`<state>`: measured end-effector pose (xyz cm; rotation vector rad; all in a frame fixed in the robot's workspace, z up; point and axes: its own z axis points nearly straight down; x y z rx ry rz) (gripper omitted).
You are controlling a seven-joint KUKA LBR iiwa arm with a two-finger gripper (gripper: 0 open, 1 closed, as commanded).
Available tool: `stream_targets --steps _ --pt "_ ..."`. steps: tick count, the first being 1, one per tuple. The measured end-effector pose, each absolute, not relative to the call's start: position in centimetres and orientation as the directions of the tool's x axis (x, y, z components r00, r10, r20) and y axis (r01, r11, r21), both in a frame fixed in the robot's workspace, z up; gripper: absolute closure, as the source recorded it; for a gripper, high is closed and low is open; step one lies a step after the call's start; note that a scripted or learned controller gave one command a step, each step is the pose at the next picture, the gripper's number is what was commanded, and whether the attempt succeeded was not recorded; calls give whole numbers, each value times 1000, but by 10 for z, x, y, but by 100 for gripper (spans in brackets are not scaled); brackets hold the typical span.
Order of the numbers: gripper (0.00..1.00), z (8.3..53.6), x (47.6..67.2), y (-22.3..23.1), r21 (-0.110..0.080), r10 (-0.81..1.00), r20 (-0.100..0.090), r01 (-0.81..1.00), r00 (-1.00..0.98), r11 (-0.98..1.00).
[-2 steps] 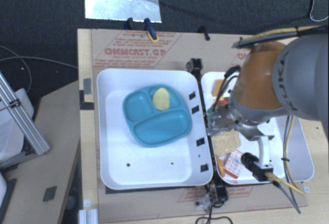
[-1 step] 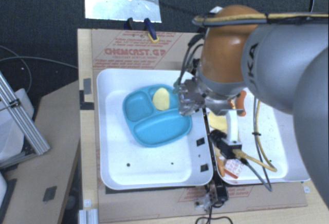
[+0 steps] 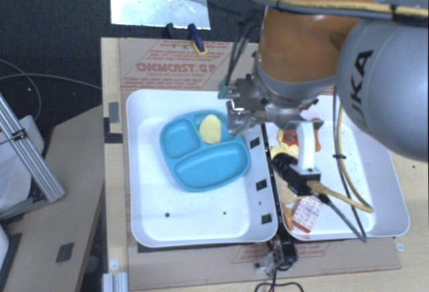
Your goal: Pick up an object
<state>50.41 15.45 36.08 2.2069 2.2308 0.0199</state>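
Camera view: the grey arm (image 3: 382, 76) reaches in from the right and hangs low over the seam between the two white bins; its jaws sit at the right edge of the left bin (image 3: 144, 217), just beside the upper right rim of a blue divided plate (image 3: 208, 170). How wide the jaws stand I cannot tell, as the wrist hides them from above; nothing shows held in them.

A small yellow piece (image 3: 210, 128), rounded like a lemon, lies in the plate's upper right compartment, close to the jaws and on their left; the plate's other two compartments hold nothing. In the right bin (image 3: 385, 197) a red-and-white packet (image 3: 307, 211) lies near the front, and an orange-red item (image 3: 289, 140) shows partly under the wrist.

By my judgement the step in hand is the approach, with no grasp made yet. The yellow piece looks the nearest candidate; the next move calls for a short shift left to centre on it, a descent clear of the compartment wall, then closing and lifting; its rounded form may roll or slip away.
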Motion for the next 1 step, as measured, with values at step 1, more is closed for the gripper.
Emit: stream_targets --steps 1 --pt "100 181 483 86 -15 1000 -5 1000 6 -6"
